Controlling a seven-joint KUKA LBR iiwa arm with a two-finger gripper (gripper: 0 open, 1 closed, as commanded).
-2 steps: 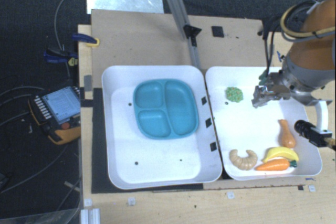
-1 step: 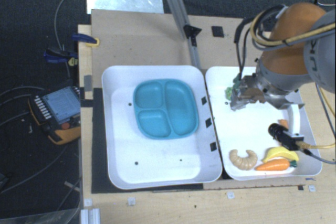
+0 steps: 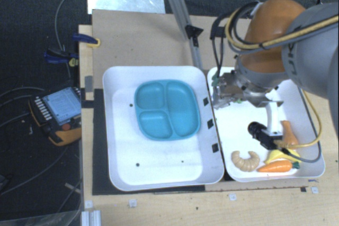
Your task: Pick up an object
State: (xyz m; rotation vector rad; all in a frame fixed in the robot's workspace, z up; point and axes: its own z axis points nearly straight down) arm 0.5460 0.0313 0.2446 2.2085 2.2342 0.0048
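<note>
Fingers on the gripper [image 3: 224,93] are lost in a tangle of metal under the wrist. Whether they stand open or closed I cannot tell, and nothing shows between them.

On the tabletop [image 3: 143,34], the left bin [image 3: 114,129] holds a blue plate [image 3: 167,109] with three compartments, lying flat in the bin's far half. It looks stiff, light and probably slick, with only a thin rim to pinch, so I judge it a poor choice. The gripper hangs over the far left corner of the right bin [image 3: 233,129], just beside the wall that faces the left bin.

The likelier picks lie well apart from it, crowded along that bin's near edge (all look like toy food): a pale croissant [image 3: 246,160], an orange carrot [image 3: 275,167] just beside it, and a yellow banana [image 3: 279,156] touching the carrot on its far side. I judge them light, fairly rigid and smooth enough to slip. The croissant sits clearest of its neighbours — take it across its thick middle, the fingers spanning the narrow way.
</note>
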